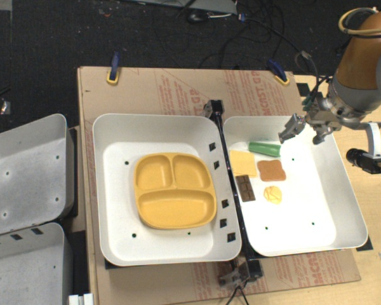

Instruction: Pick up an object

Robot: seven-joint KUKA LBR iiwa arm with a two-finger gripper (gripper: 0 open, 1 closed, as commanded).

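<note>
The right bin (324, 221) holds a green cylinder (265, 149), a pale yellow flat slice (242, 162), a brown square piece (271, 170), a small yellow round piece (273, 195) and a dark brown bar (244, 188). My gripper (303, 131) hangs over the bin's far right part, open, its two fingers spread with nothing between them. It sits up and to the right of the green cylinder, apart from it.
The left bin (114, 234) holds a yellow divided tray (175, 190). A black divider (227, 176) runs between the bins. Grey metal panels (25, 170) lie left of the bench. Clamps (113, 68) hold the board's far edge.
</note>
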